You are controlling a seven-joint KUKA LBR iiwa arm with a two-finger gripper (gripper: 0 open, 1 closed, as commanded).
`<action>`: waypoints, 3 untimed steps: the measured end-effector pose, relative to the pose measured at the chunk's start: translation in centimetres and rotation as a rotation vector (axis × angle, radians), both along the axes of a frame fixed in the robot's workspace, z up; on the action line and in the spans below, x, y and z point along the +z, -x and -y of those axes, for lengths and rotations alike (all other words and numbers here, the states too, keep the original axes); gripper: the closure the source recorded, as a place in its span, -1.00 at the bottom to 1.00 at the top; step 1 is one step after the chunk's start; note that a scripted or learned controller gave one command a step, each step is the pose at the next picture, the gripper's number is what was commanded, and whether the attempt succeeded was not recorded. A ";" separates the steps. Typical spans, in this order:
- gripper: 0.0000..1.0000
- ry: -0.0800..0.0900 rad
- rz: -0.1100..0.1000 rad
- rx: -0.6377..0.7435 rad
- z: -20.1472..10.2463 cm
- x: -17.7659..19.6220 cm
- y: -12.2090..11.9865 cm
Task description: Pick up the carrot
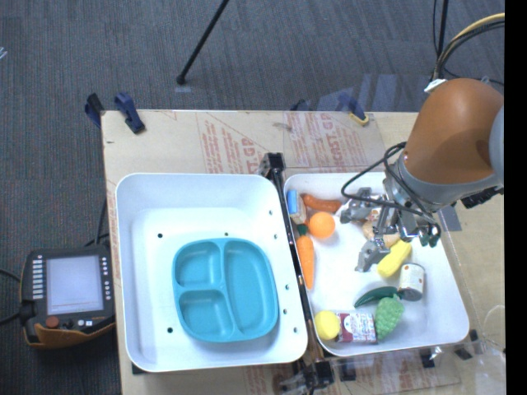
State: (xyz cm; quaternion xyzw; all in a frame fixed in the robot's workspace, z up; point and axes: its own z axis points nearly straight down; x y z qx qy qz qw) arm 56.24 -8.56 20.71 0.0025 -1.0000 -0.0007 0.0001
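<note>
Hand hovers spread in the right bin; one carrot lies apart; two bins.

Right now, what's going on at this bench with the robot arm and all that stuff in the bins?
A grey robot arm reaches in from the right over the right bin, which holds toy food. Its gripper hangs above the middle of that bin, near a yellow piece, with nothing visibly held. The carrot it is meant to pick up lies along the bin's left wall, just below an orange ball, apart from the gripper. The left bin holds a blue divided plate.
</note>
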 end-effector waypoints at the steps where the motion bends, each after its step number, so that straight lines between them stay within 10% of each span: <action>1: -1.00 0.000 0.010 0.068 -0.3 -10.4 -3.5; 2: -1.00 -0.001 0.004 -0.049 -0.5 -11.9 -4.0; 3: -1.00 0.000 -0.002 -0.129 -0.1 -11.7 3.0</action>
